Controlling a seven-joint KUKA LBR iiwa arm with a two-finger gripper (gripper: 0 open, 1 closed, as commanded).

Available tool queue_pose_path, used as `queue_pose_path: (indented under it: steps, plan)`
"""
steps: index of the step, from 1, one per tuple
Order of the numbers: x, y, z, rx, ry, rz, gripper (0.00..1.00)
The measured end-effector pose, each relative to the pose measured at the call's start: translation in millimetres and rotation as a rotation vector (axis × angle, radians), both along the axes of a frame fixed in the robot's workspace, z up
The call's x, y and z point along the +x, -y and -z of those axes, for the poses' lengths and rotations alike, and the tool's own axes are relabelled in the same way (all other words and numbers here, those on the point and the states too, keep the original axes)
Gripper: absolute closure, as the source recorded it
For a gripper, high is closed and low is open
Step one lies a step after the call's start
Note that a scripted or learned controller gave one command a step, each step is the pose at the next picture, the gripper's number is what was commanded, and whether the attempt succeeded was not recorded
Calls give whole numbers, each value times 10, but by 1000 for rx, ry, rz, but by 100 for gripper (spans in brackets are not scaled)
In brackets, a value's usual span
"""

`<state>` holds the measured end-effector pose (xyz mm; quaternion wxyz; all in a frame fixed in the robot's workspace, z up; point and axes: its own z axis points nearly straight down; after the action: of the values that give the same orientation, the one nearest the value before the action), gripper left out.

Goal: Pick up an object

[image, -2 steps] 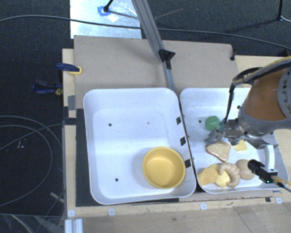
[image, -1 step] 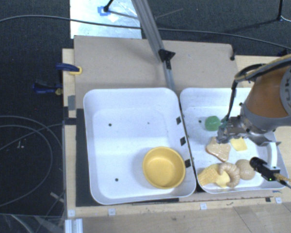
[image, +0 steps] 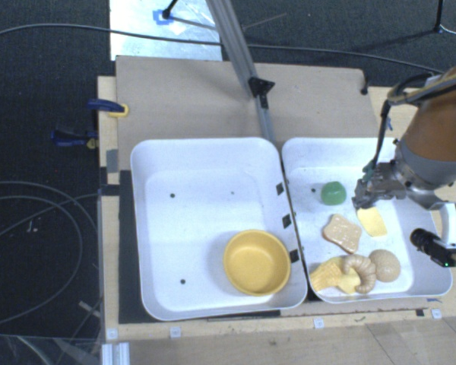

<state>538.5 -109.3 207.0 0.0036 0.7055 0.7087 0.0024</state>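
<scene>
Camera view: my gripper (image: 367,196) hangs over right bin (image: 304,154), btwn green ball (image: 334,193) & cheese (image: 372,222). Prob lining up a grab. Can't tell its state.

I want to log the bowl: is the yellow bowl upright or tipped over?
Upright: the yellow bowl shows its round open mouth, resting in the left bin.

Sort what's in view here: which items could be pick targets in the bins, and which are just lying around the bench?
Pick candidates: green ball, yellow slice, waffle piece, tan round piece, pretzel-like piece, yellow wedge, yellow bowl. The gripper is above the right bin.

Lying about: blue clamp, floor cables, metal pole.
</scene>
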Motion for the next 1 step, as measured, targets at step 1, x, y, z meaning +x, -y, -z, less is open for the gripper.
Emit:
queue_pose_path:
  steps: [1]
  plan:
    - [18,2,-321,0,-2,-1,100]
